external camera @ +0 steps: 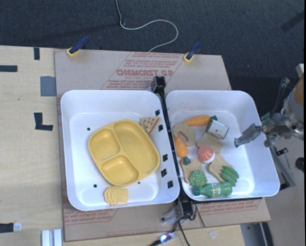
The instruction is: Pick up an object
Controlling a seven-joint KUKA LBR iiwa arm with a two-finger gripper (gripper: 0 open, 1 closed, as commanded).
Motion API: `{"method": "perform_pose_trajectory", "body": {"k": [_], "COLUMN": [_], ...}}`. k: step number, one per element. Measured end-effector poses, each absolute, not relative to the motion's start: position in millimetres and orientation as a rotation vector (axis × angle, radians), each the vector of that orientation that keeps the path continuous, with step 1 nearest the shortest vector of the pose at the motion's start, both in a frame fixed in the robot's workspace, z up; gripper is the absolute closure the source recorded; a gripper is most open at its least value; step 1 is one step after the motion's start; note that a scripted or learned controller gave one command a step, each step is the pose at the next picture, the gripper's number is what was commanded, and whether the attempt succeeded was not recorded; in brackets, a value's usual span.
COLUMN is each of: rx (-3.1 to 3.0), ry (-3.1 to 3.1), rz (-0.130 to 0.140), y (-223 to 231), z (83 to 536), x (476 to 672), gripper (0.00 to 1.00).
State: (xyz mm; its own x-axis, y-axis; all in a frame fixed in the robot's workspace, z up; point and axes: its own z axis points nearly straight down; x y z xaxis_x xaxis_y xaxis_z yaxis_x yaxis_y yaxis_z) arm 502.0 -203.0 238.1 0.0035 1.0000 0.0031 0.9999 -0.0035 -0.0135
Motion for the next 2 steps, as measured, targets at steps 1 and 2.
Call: {"method": "perform_pose_trajectory", "body": {"k": [1,2], "rx": [-2.22,-2.217], "ry": [-2.221,-2.217], "rz": [0.002,0.006], "y": [-203,-204], "z": [244,180], "x": [504.7,503.8], "gripper": [0.0,0.0]}}
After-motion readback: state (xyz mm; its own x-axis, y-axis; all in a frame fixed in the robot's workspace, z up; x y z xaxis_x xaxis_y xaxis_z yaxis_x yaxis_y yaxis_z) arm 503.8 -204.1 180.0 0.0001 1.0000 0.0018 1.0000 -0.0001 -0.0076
